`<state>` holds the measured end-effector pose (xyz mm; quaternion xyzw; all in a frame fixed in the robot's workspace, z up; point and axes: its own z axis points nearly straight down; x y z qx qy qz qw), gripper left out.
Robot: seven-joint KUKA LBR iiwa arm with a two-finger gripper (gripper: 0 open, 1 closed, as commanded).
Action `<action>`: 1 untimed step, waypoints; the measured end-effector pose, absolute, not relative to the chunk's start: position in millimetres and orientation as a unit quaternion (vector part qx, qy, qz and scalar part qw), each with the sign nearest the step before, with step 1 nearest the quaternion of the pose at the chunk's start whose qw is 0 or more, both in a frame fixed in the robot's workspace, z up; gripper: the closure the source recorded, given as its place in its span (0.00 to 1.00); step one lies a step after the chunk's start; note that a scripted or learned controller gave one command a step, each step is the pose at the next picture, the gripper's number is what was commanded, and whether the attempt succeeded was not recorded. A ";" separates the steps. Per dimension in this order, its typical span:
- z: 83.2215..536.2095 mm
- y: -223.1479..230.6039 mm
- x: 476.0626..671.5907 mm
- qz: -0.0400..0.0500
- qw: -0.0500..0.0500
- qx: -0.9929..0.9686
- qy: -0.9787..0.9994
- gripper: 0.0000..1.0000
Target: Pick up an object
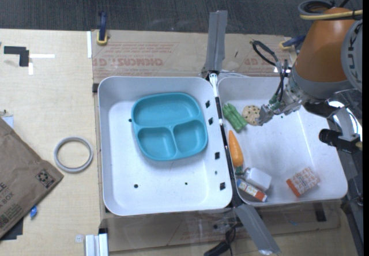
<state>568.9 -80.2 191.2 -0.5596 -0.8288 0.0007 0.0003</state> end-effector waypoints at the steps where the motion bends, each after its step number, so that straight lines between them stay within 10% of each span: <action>1: 262.4 -64.3 572.0 0.001 -0.001 -0.571 -0.821 1.00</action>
